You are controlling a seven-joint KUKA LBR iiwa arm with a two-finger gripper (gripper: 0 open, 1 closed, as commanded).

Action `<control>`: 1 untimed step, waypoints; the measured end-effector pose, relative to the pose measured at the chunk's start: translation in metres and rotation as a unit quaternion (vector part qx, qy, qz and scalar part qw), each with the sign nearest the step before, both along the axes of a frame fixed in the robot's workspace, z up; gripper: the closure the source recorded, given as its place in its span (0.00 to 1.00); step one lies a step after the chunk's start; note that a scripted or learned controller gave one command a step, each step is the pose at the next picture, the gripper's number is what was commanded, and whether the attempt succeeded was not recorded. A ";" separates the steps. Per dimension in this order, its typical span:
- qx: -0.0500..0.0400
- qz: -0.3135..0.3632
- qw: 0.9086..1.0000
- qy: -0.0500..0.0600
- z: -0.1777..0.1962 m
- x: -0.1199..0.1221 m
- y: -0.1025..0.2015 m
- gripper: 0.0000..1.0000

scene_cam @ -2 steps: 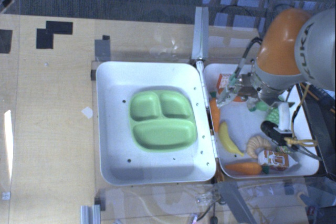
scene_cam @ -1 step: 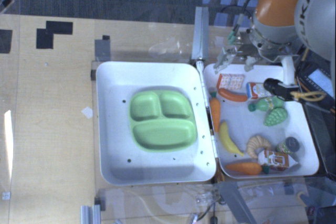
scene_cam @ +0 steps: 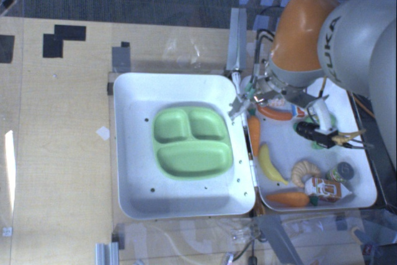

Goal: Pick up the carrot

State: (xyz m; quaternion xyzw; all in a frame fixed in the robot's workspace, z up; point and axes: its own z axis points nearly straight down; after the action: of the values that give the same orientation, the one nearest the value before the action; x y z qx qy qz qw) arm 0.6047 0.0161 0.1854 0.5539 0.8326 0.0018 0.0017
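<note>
The slim orange carrot [scene_cam: 254, 131] lies along the left wall of your right-hand white bin [scene_cam: 366, 195], just above the yellow banana [scene_cam: 271, 164]. The gripper [scene_cam: 255, 95] hovers at its upper end, finger state unclear. Descend centred, clear of the wall.

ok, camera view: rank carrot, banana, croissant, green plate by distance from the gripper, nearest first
1. carrot: right bin, along its left wall, just below the gripper.
2. banana: right bin, below the carrot.
3. green plate: left bin's middle; close to the banana's rank.
4. croissant: right bin, lower middle.
</note>
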 end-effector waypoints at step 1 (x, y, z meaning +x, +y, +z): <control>0.000 -0.034 0.999 0.000 0.000 -0.001 -0.029 0.00</control>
State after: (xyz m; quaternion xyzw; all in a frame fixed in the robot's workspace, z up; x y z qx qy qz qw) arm 0.6033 -0.0127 0.1857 0.5818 0.8134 0.0020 0.0020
